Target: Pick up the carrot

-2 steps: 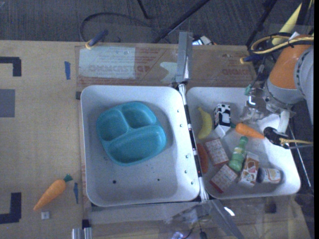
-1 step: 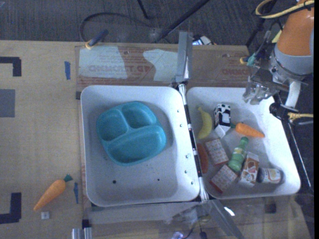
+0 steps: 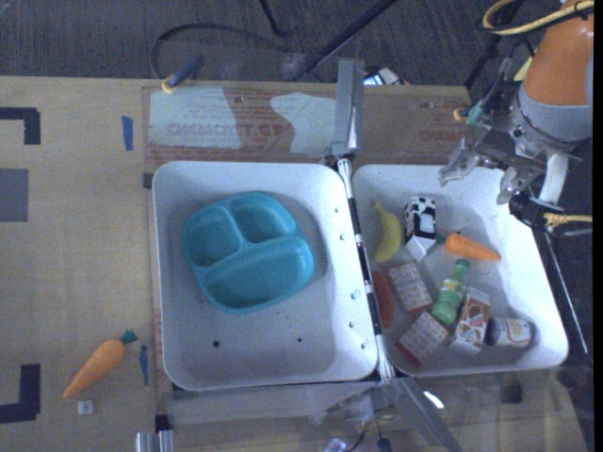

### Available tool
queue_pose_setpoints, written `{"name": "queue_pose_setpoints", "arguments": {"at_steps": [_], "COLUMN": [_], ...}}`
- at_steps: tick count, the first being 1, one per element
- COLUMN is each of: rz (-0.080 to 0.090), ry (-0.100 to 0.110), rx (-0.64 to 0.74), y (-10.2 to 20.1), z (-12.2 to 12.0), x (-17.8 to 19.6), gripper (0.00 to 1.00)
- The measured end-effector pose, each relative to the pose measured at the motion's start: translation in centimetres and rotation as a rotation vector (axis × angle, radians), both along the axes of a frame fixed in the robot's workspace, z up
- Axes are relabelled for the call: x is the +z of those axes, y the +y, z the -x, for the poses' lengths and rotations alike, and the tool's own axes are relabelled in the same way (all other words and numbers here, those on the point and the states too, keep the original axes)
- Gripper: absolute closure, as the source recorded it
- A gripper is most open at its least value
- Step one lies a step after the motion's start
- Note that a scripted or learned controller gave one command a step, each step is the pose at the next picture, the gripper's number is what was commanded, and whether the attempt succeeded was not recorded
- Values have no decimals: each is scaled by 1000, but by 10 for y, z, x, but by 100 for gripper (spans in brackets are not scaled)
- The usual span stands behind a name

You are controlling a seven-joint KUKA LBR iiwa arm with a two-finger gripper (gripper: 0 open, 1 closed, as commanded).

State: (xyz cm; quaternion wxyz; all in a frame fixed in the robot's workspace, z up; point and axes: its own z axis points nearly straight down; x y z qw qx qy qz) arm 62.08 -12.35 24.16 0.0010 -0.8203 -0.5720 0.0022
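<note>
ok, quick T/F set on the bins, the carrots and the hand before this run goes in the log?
1. A blue tray lies in the left bin. True.
2. A carrot lies in the right bin. True.
3. The hand holds that carrot. False: the hand is above the bin's far right corner, apart from the carrot, with nothing in it.
4. The banana lies in the tray. False: it lies in the right bin, near its left wall.
5. A second carrot lies on the bench, left of the left bin. True.
</note>
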Motion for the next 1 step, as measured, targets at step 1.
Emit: {"name": "queue_pose_setpoints", "arguments": {"at_steps": [1], "rz": [-3], "ry": [2], "rx": [196], "y": [-70], "z": [23], "x": [-64], "gripper": [0]}}
